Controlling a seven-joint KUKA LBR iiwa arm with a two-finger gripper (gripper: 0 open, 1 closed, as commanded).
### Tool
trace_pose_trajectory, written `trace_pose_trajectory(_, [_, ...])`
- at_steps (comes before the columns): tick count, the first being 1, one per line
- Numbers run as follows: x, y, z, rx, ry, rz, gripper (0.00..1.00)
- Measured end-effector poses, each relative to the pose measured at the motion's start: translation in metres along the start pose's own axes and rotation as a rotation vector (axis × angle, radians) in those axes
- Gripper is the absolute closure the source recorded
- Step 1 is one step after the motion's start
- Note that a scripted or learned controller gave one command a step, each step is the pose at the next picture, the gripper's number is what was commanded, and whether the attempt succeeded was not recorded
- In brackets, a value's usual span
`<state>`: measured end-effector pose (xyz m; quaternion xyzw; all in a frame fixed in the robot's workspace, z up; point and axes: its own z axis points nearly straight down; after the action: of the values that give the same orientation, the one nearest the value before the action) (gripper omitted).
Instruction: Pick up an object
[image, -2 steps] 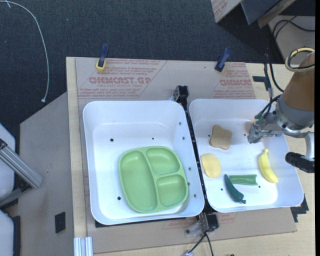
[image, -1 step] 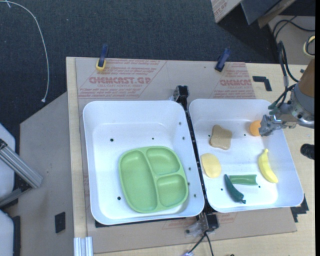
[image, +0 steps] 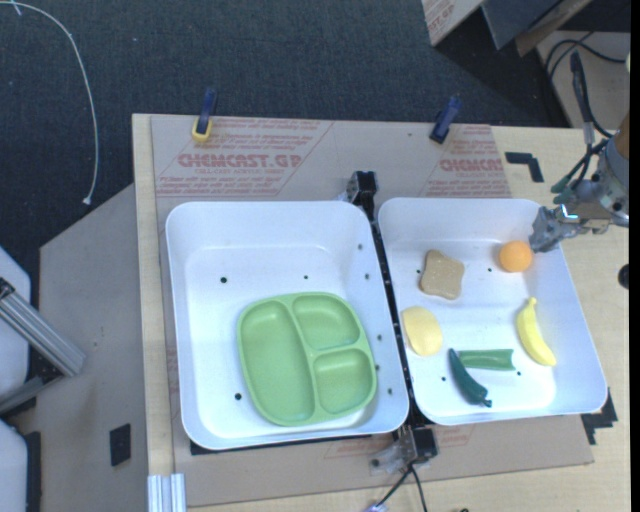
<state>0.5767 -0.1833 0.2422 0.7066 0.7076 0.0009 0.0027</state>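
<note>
Near the right bin's (image: 590, 330) far right corner sits a small round orange ball (image: 516, 257), the grey gripper (image: 548, 232) just beside it, grip state unclear. Approach step; next needs descent over the ball.

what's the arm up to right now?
Pick attempt in progress. The grey arm's two-finger gripper sits at the far right edge of the right white bin, close beside the small orange ball; nothing is visibly held. That bin also holds a tan bread slice, pale yellow lemon, yellow banana and green pepper. The left white bin holds a green divided plate.
</note>
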Motion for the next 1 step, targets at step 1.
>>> trace_pose_trajectory(1, [0.0489,0.0228,-0.0018,0.001,0.002,-0.004,1.0])
